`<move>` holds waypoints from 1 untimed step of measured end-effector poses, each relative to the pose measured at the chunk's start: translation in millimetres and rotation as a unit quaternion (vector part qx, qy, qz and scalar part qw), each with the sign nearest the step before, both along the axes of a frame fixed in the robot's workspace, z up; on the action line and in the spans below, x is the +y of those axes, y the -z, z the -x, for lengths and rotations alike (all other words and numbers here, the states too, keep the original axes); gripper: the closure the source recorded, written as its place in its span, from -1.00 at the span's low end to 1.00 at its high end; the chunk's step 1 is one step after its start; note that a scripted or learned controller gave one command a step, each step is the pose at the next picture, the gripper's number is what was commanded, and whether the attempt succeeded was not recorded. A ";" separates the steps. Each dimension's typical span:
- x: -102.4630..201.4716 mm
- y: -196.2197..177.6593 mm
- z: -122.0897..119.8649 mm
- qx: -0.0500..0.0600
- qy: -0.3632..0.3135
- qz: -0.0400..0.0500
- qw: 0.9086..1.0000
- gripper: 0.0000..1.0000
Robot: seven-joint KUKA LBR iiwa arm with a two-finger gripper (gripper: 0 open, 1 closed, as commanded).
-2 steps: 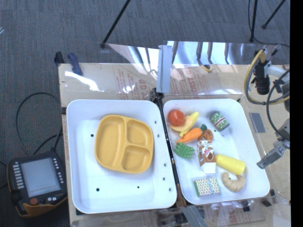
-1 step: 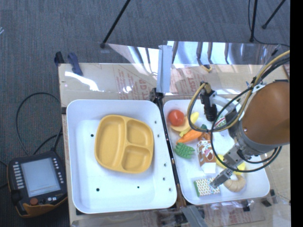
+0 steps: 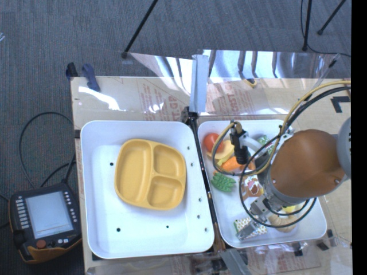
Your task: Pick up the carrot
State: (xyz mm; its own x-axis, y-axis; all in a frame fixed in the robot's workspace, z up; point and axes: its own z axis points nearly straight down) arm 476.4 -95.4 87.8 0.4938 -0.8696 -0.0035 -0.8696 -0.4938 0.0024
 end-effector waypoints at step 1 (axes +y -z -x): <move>-57.5 -37.7 -82.8 -0.006 0.004 0.001 1.000 -1.00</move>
